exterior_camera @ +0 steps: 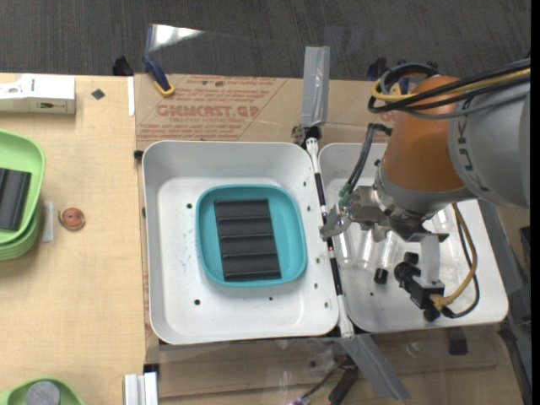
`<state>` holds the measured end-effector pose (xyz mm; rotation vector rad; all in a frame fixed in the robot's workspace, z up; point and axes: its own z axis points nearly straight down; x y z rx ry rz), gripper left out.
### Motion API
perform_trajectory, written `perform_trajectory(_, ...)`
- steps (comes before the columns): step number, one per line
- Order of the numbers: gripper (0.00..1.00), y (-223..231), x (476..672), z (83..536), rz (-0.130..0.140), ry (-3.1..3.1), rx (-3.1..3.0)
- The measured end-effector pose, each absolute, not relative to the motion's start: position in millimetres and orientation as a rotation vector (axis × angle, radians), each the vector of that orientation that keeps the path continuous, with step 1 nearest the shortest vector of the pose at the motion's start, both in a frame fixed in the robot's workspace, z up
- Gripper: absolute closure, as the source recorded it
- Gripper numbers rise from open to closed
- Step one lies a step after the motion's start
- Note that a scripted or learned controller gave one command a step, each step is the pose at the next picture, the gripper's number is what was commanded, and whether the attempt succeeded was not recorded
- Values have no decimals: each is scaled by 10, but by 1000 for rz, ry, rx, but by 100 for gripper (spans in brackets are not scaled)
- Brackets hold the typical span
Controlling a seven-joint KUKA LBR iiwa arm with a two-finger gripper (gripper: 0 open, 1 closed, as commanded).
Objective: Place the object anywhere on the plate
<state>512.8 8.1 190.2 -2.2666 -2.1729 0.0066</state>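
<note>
overhead, the arm [456,142] hangs over the right bin [489,302] — gripper [371,251] state: cannot tell. a teal plate [291,226] holding a black block [246,239] sits in the left bin [169,226].

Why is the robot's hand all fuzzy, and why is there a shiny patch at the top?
In the camera view, the gripper over the right bin looks smeared and see-through, probably motion blur; the teal plate in the left bin is sharp; the clear plastic sheet at the top catches white glare.

A teal plate [294,233] carrying a black ribbed block [246,240] sits in a white bin [169,260].
</note>
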Motion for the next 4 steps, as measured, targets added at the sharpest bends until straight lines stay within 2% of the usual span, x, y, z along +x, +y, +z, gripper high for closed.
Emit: perform_trajectory(4, 0, 81, 5128, 1902, 7, -2173, -2266)
